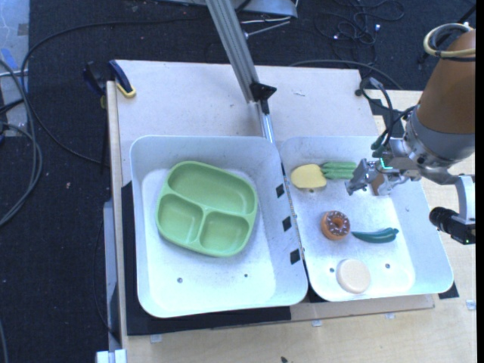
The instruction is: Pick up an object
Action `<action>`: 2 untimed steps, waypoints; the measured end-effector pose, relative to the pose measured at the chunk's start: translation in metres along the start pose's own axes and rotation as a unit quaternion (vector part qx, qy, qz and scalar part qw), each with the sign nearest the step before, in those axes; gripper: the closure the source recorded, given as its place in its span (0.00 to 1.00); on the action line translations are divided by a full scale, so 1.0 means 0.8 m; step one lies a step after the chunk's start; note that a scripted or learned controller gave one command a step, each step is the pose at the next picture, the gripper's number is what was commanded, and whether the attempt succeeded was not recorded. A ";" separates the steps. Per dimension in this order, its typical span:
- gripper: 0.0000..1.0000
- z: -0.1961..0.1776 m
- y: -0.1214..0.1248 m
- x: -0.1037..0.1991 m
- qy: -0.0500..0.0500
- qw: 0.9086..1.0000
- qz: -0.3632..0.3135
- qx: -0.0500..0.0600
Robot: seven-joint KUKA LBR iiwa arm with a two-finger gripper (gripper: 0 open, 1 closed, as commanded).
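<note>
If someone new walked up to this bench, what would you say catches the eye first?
Probably the light green three-compartment plastic tray, lying alone in the left white bin. Next, the grey arm's gripper, low over the right white bin beside a green ridged toy vegetable. Around it lie a yellow rounded piece, a brown sprinkled doughnut and a cream disc.

I see a matt green plastic tray (pixel 206 208) inside smooth white bins (pixel 151 278). The doughnut (pixel 335 224) looks glossy, the gripper (pixel 365 180) is grey metal, the bench (pixel 189 97) is pale and matt.
</note>
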State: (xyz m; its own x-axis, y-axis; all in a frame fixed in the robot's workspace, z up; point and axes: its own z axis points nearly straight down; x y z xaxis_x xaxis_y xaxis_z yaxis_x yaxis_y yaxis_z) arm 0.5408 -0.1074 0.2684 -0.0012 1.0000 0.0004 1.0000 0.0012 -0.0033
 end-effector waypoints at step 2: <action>0.00 0.073 -0.001 -0.010 0.000 1.000 0.001 0.001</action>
State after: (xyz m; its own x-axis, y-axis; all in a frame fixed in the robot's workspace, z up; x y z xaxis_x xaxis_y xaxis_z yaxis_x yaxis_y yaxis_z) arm 0.5402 -0.1151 0.2096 0.0015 1.0000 0.0003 1.0000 -0.0015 -0.0046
